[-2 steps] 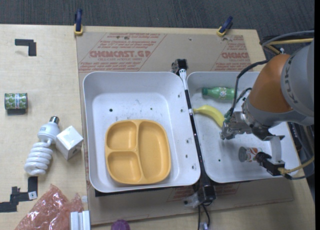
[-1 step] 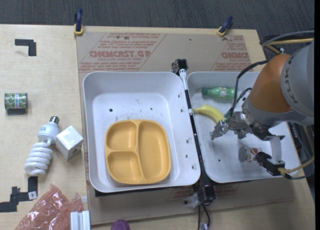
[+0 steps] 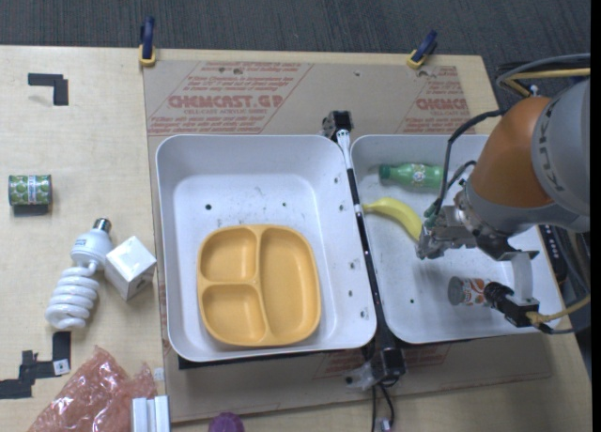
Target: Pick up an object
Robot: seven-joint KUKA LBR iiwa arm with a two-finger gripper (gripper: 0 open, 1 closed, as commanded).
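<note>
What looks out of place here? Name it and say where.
Nothing is spilled or broken. Oddities: the green bottle and small bottle lie on their sides in the right bin, and a spiral bulb lies loose left of the bins.

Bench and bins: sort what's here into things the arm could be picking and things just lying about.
Job in hand:
- gripper, low in the right bin
- banana
- green bottle
- small bottle

Lying about:
- yellow divided plate in the left bin
- spiral light bulb
- white cube
- green can
- pink mesh bag
</note>
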